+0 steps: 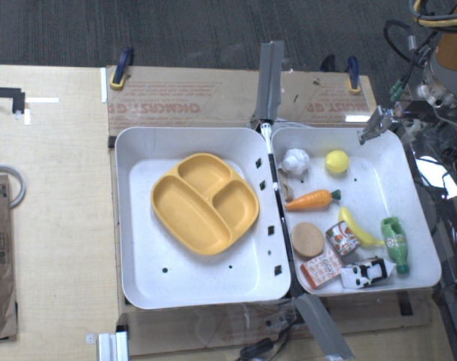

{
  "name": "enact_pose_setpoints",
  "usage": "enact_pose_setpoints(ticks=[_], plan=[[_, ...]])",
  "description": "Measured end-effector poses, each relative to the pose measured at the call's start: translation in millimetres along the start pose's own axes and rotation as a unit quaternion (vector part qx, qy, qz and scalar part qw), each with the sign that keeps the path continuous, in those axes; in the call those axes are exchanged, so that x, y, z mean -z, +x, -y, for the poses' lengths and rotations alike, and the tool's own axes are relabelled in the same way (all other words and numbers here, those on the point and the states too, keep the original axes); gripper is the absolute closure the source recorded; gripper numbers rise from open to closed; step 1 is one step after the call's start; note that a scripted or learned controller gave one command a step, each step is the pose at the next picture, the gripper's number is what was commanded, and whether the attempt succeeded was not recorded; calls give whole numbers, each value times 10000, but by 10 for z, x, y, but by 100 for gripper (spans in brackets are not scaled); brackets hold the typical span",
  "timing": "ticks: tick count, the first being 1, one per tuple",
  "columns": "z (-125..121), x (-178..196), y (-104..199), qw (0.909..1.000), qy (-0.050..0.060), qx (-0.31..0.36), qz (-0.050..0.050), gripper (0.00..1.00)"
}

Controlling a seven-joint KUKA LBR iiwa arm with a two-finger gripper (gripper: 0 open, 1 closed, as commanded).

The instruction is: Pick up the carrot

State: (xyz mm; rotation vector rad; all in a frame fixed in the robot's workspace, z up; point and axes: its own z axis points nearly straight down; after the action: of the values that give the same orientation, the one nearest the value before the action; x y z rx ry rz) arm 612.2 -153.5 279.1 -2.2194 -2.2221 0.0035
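The gripper [371, 128] hangs over the far right rim of the right bin [418, 201], at about one o'clock in that bin; whether it is released or clenched I cannot tell, and nothing shows in its grip. From there the carrot [312, 199] lies toward seven o'clock, well apart, on the bin floor left of centre; its long axis runs nearly three to nine o'clock, green stub toward three and tip toward nine (tilted a little, tip slightly lower in the picture), so a grasp across the short way would likely suit. One arm, one carrot. Around it, one of each: a white crumpled thing [294, 161] at eleven o'clock from the carrot, a yellow ball [336, 162] at one, a tan disc [308, 240] at six, a banana [357, 229] and a green bottle [394, 244] toward four; a few packets lie near the front rim, too small to name. The left bin [130, 224] holds one yellow divided plate [205, 202].
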Motion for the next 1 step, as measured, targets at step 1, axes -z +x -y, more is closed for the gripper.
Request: enact_pose_setpoints(ticks=[1], plan=[[709,-1638,392,9768,12,-2141,-2,0]])
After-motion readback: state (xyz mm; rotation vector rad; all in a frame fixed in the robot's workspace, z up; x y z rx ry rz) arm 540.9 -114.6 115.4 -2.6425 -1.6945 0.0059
